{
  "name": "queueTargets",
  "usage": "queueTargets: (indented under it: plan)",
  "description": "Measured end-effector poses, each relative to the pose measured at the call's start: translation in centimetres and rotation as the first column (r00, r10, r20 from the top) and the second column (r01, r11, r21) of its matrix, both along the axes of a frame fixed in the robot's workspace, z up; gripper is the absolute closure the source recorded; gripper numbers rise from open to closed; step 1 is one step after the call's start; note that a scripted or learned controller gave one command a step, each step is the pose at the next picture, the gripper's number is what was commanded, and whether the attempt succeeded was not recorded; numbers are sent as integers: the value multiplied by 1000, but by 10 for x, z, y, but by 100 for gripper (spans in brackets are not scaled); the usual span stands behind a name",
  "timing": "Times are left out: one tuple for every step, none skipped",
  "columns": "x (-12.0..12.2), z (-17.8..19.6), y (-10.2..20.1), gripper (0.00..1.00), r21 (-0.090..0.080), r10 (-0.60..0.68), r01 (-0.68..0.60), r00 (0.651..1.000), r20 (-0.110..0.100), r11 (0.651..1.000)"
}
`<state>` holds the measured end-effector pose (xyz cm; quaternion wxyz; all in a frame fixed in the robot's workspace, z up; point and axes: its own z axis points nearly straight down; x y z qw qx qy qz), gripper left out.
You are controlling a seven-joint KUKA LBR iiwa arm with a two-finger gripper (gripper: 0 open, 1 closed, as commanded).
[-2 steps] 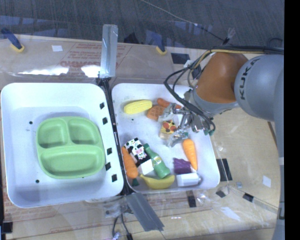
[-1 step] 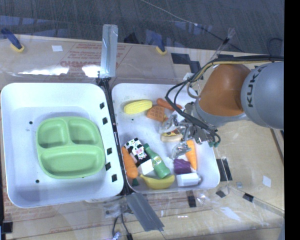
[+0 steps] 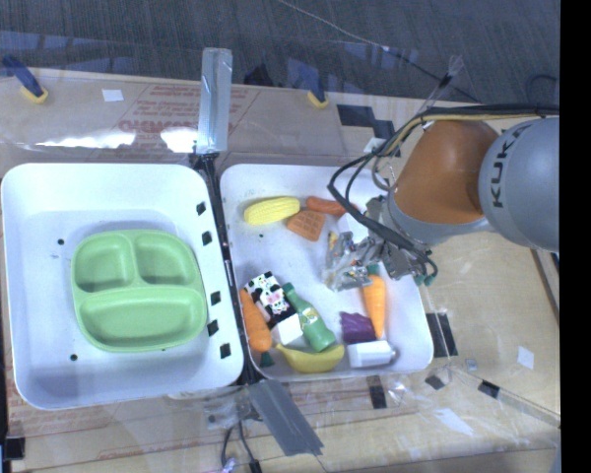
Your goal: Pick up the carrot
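An orange carrot point(image 3: 375, 305) lies in the right bin point(image 3: 276, 173) near its right wall, pointing toward the front. My gripper point(image 3: 347, 267) hangs low over the bin just up and left of that carrot's top end, close to it or touching it. A second orange carrot-like piece point(image 3: 256, 323) rests along the bin's left wall. Nothing can be made out in the gripper.
The right bin also holds a yellow corn cob point(image 3: 272, 210), an orange wedge point(image 3: 307, 227), a cow-patterned block point(image 3: 267, 296), a green bottle point(image 3: 310, 325), a purple piece point(image 3: 355, 325), a banana point(image 3: 310, 360) and a white block point(image 3: 371, 353). A green divided plate point(image 3: 136, 289) sits in the left bin point(image 3: 20, 264).
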<state>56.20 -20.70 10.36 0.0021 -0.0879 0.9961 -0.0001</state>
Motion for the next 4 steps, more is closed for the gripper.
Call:
queueTargets:
  plan:
    - [0,0,0,0,0,0,0,1000,-1,1000]
    - [-4,-11,-1,0,0,282,-282,959,-4,959]
    - [-35,-12,-1,0,1,360,-360,933,-4,933]
    - [-33,-1,1,100,-1,365,-365,931,-1,931]
